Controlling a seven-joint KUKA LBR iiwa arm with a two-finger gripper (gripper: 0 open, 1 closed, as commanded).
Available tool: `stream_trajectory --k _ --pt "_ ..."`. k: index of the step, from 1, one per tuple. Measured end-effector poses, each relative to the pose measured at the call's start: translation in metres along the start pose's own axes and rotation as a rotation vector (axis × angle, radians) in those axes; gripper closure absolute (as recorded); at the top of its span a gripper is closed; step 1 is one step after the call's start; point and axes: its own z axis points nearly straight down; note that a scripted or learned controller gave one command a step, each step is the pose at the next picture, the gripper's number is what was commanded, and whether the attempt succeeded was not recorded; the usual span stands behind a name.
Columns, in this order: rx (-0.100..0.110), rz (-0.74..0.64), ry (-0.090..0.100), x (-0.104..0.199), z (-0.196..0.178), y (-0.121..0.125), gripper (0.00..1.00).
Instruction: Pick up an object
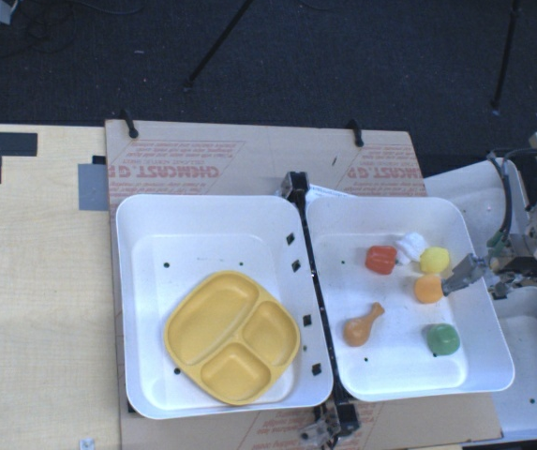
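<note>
The right bin (479,364) holds several small toys. A red piece (380,260), a white piece (410,245) and a yellow piece (435,260) lie near its far right. An orange ball (427,290) sits just below the yellow piece. An orange drumstick-shaped toy (364,325) lies mid-bin and a green piece (443,339) lies at the near right. My gripper (479,275) reaches in over the bin's right rim, its grey tip right beside the orange ball and the yellow piece. Nothing is seen held in it.
The left bin (146,251) carries a yellow divided plate (232,337). A black divider strip (310,289) runs between the bins. Cardboard (249,162) lies under both bins, with pale wooden bench to the left.
</note>
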Motion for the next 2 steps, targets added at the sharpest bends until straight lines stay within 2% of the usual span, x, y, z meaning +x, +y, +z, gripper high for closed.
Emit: stream_trajectory --k 1,2 --pt "-0.013 -0.003 -0.003 0.0 -0.006 0.002 0.0" --pt "-0.007 -0.003 -0.001 -0.006 0.041 -0.001 0.0"
